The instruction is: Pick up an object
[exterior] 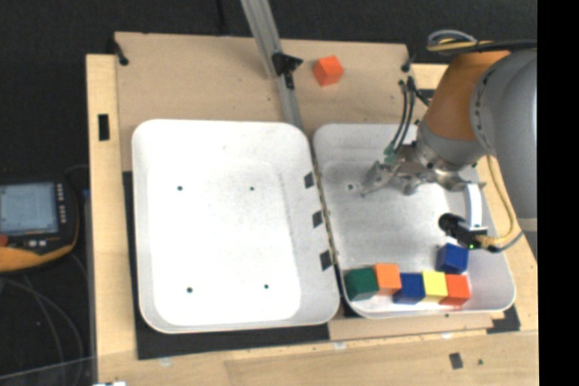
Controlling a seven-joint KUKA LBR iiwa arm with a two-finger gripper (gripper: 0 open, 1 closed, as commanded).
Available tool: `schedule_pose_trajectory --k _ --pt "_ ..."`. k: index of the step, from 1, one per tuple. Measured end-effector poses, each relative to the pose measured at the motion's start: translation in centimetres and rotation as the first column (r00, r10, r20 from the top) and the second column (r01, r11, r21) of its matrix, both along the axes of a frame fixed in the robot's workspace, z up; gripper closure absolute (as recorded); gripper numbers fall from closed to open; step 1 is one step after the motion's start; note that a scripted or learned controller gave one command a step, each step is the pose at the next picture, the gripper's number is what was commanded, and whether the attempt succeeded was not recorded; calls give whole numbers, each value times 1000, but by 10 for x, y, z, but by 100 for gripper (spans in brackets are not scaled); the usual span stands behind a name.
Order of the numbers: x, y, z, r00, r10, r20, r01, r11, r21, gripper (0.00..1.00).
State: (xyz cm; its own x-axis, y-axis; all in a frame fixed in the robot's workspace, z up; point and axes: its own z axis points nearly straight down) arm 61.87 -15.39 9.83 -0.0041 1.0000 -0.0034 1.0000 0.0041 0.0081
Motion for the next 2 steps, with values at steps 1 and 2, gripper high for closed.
schedule_pose_trajectory --k 1,2 --pt "-21 -25 -1 1000 -6 -7 6 1000 1 0" --pt "-4 -24 -1 1000 -1 -4 1 1000 2 0"
